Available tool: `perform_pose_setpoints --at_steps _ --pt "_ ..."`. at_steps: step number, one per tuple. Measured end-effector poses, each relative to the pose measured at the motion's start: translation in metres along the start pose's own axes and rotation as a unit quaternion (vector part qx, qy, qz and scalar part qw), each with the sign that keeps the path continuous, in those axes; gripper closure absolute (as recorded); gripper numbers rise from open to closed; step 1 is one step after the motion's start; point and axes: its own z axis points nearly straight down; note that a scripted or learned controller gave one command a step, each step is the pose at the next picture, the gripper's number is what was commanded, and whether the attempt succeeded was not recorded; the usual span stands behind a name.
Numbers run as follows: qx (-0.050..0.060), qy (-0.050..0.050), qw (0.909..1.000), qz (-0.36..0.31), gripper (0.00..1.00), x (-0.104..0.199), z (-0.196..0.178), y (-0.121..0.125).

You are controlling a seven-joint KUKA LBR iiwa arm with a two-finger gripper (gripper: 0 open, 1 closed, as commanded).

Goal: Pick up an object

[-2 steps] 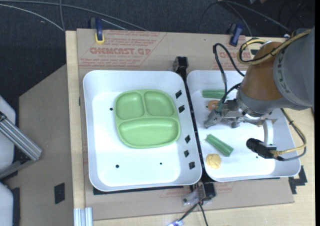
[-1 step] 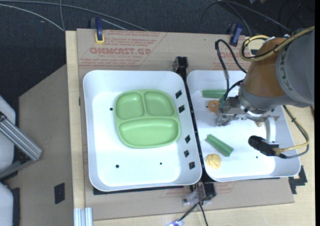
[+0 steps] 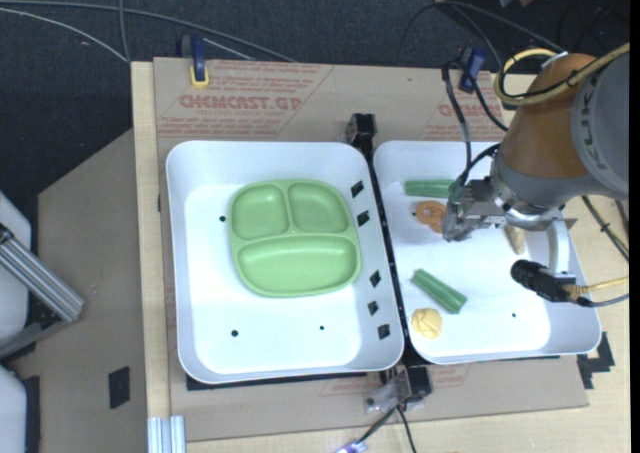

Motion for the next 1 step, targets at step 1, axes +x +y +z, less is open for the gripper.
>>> perform_pose_setpoints --at_steps 1 --pt "-0.001 0.000 1.0000 0.000 1.00 -0.0012 -0.0643 -0.0012"
